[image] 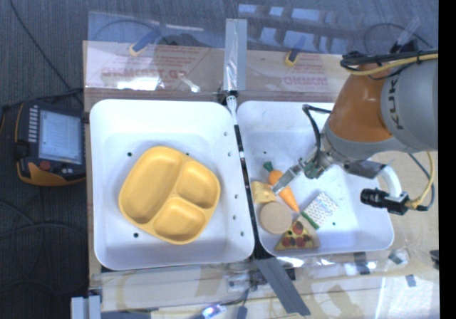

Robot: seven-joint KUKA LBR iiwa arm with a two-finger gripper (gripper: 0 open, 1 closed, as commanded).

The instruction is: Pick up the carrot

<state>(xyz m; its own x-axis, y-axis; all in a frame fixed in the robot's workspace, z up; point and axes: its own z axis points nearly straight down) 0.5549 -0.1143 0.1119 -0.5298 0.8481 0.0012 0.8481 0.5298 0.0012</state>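
Observation:
The carrot (288,198) is small and orange with a green top. It lies at a slant in the right bin (356,236), near that bin's left wall. My gripper (284,180) reaches down and left from the orange-banded wrist. Its tip sits right over the carrot's upper half and hides part of it. Whether the carrot is between the tips is not clear from this view.
Around the carrot lie a pale yellow wedge (261,193), a round tan cookie (272,219), a pizza slice (297,239) and a white checkered packet (320,209). A yellow divided plate (169,193) rests in the left bin (107,132). A teach pendant (46,143) sits off the bench at left.

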